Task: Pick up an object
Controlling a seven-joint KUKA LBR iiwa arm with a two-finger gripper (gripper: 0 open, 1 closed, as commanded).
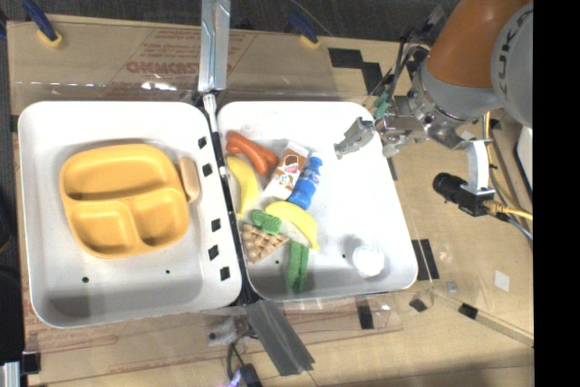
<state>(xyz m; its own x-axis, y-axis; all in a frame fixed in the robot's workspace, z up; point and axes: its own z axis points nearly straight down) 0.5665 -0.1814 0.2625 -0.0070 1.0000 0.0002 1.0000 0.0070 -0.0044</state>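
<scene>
The gripper (355,138) hangs over the upper right corner of the right bin (385,222), nothing between its fingers, though how wide they stand I cannot tell. The toys lie heaped at that bin's left side: a hot dog (251,150), a blue bottle (308,180), two bananas (292,220). The left bin (54,290) holds a yellow divided tray (122,198)

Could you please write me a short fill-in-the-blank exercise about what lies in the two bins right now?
1. The yellow divided tray lies in the ____ bin.
2. The blue bottle lies in the ____ bin.
3. The hand is over the right bin's ____ right corner.
4. The small white round cap lies near the right bin's ____ right corner.

Missing words: left; right; far; near
</scene>
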